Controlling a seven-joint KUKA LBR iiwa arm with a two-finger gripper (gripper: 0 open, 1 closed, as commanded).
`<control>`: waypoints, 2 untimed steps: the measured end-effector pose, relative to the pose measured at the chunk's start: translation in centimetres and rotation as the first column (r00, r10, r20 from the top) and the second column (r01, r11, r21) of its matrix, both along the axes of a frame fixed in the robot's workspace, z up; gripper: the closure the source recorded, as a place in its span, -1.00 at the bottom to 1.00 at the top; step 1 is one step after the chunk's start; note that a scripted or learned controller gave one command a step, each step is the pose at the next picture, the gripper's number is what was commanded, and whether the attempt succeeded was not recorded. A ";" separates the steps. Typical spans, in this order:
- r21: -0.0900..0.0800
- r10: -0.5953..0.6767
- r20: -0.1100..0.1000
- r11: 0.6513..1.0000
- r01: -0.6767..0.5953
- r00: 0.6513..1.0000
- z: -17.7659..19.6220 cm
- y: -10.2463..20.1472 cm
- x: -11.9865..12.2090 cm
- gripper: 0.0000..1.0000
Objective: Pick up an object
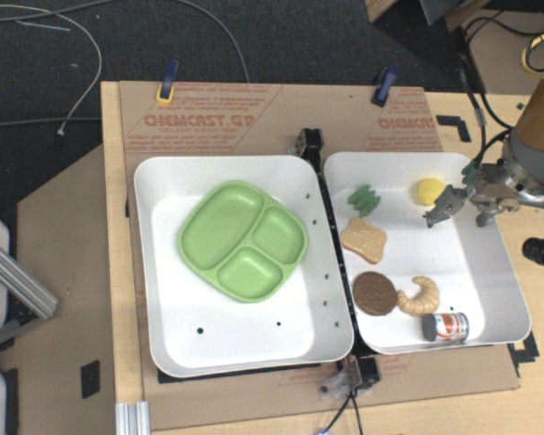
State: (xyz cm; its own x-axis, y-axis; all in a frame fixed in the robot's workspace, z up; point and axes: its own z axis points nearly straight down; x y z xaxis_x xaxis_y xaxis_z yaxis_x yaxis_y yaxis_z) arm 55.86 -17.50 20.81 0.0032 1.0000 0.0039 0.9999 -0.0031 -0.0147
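The right bin (490,270) holds a yellow lemon-like piece (430,189) at the back, a green broccoli piece (364,199), a tan slice of bread (364,240), a brown round patty (374,293), a croissant (420,296) and a small can on its side (447,326). My gripper (462,209) hangs over the bin's back right part, just right of the yellow piece, with its two fingers spread apart and nothing between them.
The left bin (163,270) holds a green divided plate (243,240). Clamps (169,80) hold the cardboard at the back. A black divider (325,207) runs between the bins. Cables lie on the dark floor behind.
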 end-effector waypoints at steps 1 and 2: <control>-0.003 0.003 0.014 1.000 -0.003 1.000 0.7 0.0 0.3 -1.00; -0.002 0.003 0.009 1.000 -0.003 1.000 -3.8 -0.7 0.3 -1.00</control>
